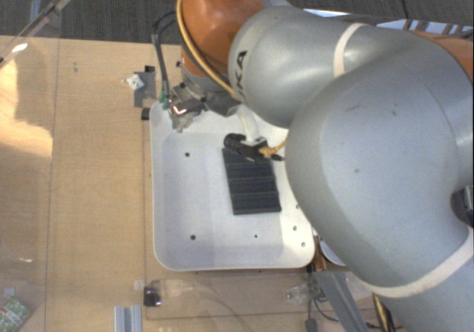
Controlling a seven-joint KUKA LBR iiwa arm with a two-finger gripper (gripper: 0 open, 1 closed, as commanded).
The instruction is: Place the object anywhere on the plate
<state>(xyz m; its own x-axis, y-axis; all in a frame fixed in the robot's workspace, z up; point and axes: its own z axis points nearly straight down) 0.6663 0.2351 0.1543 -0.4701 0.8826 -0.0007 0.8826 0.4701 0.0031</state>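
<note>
A black ribbed rectangular slab (252, 181) lies flat in the middle of the left white bin (185, 234). My gripper (178, 110) hangs over the bin's far left corner, up and to the left of the slab and well apart from it. Its tip looks metallic, with a small green spot beside it. The large grey arm (355, 138) and its orange band (215, 12) cover the whole right side of the view, hiding the other bin.
The wooden bench (74, 175) stretches out to the left of the bin. Small clamps sit at the bin's far left corner (142, 90) and by its near edge (152, 296). A pale curved edge (329, 253) peeks out under the arm at the bin's near right corner.
</note>
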